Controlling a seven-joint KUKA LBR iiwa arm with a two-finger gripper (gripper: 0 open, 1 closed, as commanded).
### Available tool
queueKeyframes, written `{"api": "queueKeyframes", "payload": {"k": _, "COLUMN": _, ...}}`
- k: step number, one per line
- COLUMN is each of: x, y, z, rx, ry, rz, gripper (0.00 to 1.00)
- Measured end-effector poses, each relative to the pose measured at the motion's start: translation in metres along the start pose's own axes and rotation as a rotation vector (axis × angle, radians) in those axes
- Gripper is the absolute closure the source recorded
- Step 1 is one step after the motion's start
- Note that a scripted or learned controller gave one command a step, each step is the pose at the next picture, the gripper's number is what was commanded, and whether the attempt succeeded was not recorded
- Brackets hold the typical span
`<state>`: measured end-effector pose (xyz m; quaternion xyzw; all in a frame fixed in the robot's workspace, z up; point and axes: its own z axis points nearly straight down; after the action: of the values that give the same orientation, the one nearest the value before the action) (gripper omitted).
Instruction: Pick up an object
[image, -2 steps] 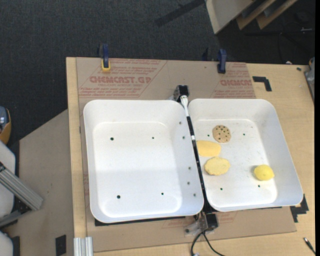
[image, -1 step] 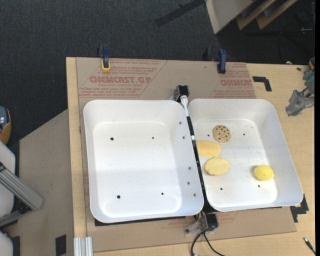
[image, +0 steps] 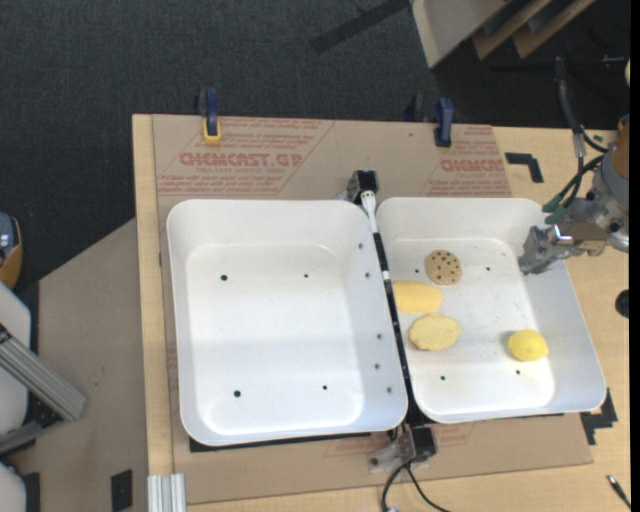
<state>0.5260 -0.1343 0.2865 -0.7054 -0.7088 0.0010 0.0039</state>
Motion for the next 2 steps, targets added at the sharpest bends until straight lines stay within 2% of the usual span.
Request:
{"api": "queueKeyframes", "payload": {"k": 1, "x": 0.049, "y": -0.034, "z": 0.018, "rx": -0.001, "ry": 0.0, "rz": 0.001, "gripper": 1.0}}
{"api": "queueKeyframes", "payload": {"k": 2, "x": 0.081, "y": -0.047, "z": 0.076, "rx": 0.002, "ry": -0.001, "rz": 0.002, "gripper": 1.0}}
